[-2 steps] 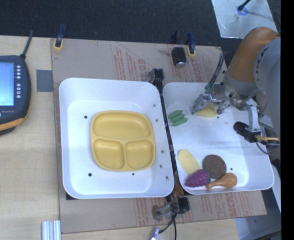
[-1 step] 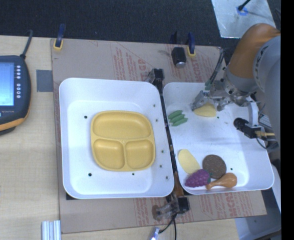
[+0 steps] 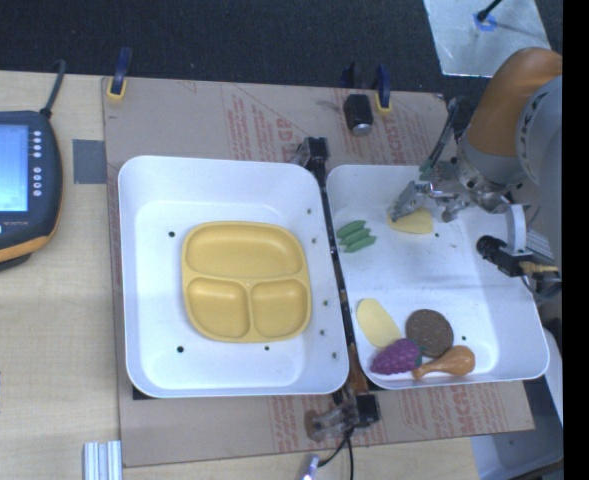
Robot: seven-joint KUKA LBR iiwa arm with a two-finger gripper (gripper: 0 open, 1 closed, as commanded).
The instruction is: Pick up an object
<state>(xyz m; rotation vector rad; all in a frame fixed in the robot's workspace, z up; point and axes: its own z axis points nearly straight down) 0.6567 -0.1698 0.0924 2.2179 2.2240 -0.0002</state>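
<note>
Drumstick (image 3: 446, 364), grapes (image 3: 395, 356), patty (image 3: 429, 330) at right bin (image 3: 514, 313) front edge. Gripper (image 3: 411, 206) at bin rear, touching yellow slice (image 3: 413, 224); grip state: can't tell. Yellow tray (image 3: 246, 280) in left bin (image 3: 154, 268).

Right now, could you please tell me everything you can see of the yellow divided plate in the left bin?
The yellow divided plate is a rounded-corner rectangle that looks like matte moulded plastic. Raised ridges split it into three compartments: one wide section across the far side and two smaller ones side by side on the near side. It lies flat, right way up, near the middle of the left bin, resting on its floor. All three compartments hold nothing.
</note>
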